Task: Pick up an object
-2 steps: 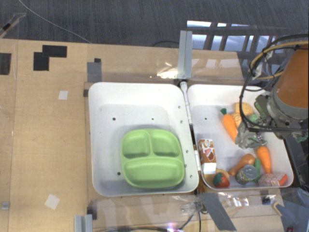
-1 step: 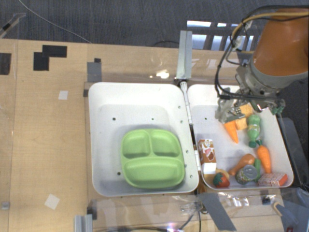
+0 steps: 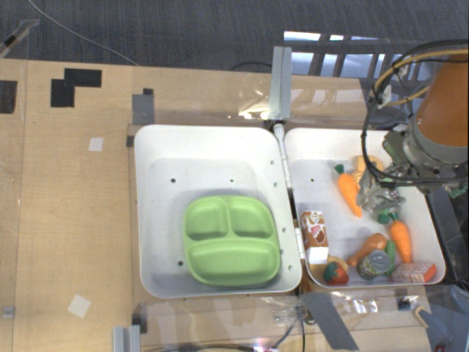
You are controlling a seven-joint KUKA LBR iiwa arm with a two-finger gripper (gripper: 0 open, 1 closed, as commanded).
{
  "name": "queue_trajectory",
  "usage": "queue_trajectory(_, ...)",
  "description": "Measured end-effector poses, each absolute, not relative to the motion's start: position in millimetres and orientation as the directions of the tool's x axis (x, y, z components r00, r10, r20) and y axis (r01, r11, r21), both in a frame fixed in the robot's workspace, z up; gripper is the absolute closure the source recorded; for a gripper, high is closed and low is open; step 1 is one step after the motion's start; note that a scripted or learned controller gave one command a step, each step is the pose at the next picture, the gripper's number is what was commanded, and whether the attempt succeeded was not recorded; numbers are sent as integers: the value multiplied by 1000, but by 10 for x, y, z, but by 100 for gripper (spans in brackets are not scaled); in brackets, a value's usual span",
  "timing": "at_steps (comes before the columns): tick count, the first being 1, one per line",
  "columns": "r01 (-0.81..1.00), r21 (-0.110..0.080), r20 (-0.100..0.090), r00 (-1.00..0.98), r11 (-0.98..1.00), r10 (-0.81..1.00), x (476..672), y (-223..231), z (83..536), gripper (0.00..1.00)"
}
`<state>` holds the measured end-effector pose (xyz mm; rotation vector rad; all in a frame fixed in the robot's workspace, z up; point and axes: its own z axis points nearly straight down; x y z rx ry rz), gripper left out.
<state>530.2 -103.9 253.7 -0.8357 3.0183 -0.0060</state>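
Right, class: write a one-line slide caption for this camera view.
Gripper hovers among toy food in the right bin; a green divided plate lies in the left bin.

The arm point(image 3: 443, 116) points its pincer point(image 3: 379, 196) steeply downward.

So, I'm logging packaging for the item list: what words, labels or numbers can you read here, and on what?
No text can be read.
Carton in the right bin: red and white print, too blurred to read.
Pink packet at that bin's near corner: print too small to read.
Round can: label blurred.
Green tray: no marking visible.
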Motion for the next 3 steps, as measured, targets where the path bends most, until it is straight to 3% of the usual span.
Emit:
queue_trajectory(1,-516,-6,-9,-857,857,-516,5305,-1029,2540,0)
queue_trajectory(2,-555,2,-2,-832,832,-555,5677,-1185,1599,0)
queue_trajectory(3,-526,-9,-14,-850,850,-526,5959,-1214,900,0)
